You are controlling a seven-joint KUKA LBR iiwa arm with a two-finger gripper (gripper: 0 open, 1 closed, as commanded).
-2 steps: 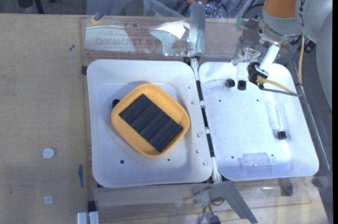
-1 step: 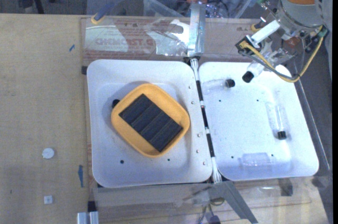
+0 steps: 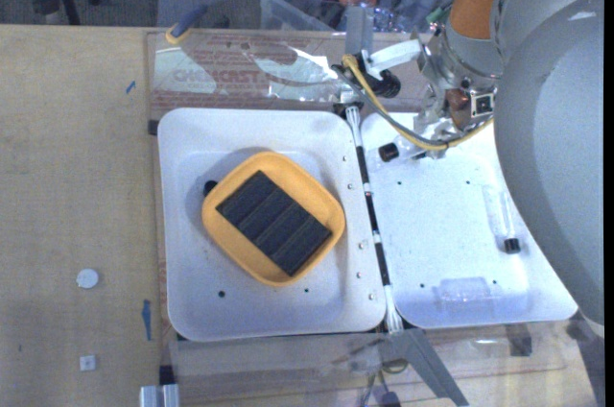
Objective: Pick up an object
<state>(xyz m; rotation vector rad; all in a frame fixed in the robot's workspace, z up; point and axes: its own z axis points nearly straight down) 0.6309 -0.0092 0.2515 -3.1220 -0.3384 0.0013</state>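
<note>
Pick not yet done. The yellow pad (image 3: pixel 273 219) with dark ribbed top lies flat in the left bin (image 3: pixel 182 299), untouched. The arm (image 3: pixel 537 59) is above the right bin (image 3: pixel 441 232); gripper state cannot be determined

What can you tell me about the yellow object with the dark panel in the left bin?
The yellow object is a flat, rounded square, plastic by its look, with a dark ribbed panel set in its top face. It lies flat, turned at an angle, near the middle of the left bin, resting on the bin's floor. A small dark thing peeks out at its left edge.
</note>
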